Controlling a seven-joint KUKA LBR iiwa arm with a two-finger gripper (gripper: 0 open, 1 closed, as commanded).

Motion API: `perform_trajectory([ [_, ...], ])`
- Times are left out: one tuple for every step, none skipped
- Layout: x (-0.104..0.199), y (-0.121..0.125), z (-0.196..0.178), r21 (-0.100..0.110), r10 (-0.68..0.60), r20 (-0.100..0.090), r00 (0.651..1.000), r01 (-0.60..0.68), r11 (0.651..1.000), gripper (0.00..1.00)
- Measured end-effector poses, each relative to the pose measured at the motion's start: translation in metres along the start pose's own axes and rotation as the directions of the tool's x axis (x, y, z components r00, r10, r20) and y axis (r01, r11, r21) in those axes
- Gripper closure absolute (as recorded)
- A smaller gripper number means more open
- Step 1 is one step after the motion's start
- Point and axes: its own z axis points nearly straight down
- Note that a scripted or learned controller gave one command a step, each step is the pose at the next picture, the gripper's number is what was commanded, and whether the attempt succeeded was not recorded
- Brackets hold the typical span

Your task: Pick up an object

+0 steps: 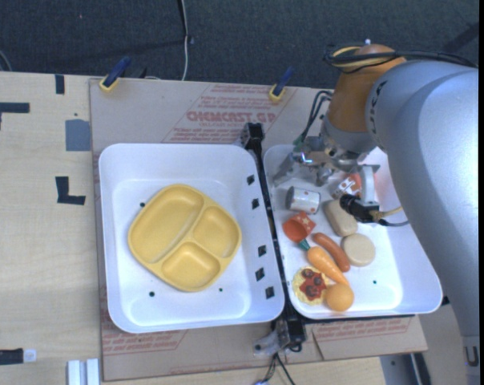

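Note:
The right bin point(402, 283) holds several toy foods. A small white and grey can point(304, 200) lies on its side near the bin's back left. In front of it are a red pepper point(298, 228), a red sausage point(332, 249), a carrot point(322, 265), a pizza slice point(309, 285) and an orange point(339, 297). A beige bread piece point(340, 216) and a round cream disc point(359, 249) lie to the right. My gripper point(312, 169) hangs low over the bin's back part, just behind the can, below the orange wrist band point(352, 99).
The left bin point(118, 167) holds a yellow divided plate point(184, 236). A black divider with clips point(262, 215) runs between the bins. The grey arm point(434, 159) covers the right bin's far right side. A small red and white item point(350, 184) lies beside the gripper.

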Motion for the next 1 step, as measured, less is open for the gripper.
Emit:
perform_trajectory([
  [-0.0126,-0.0916,-0.001,0.004,0.005,0.0,1.0,-0.005,1.0,0.0],
])
